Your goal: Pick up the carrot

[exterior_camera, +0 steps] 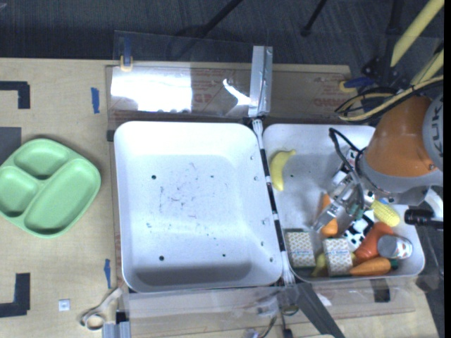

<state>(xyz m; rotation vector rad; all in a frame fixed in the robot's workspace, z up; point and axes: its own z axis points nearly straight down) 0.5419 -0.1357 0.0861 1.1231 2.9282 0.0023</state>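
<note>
Grey arm with its orange band (402, 146) reaches in from the right over the right-hand shallow white bin (310, 153), and its two-finger gripper (340, 204) hangs low above the clutter there — whether the jaws are open or closed, I cannot tell.

Just under and beside the gripper lies a small orange piece (324, 204), too hidden to name. The long orange carrot (372, 265) lies flat along the near wall of that bin, at its right end, apart from the gripper. Around it sit a yellow corn cob (386, 213), a shiny silver can (394, 247) and two small patterned boxes (337, 253). A yellow banana (280, 167) rests near the bin's far left corner.

The left white bin (134, 146) stands beside it, and a green divided plate (46, 186) sits on the wooden bench (42, 83) well to the left.
</note>
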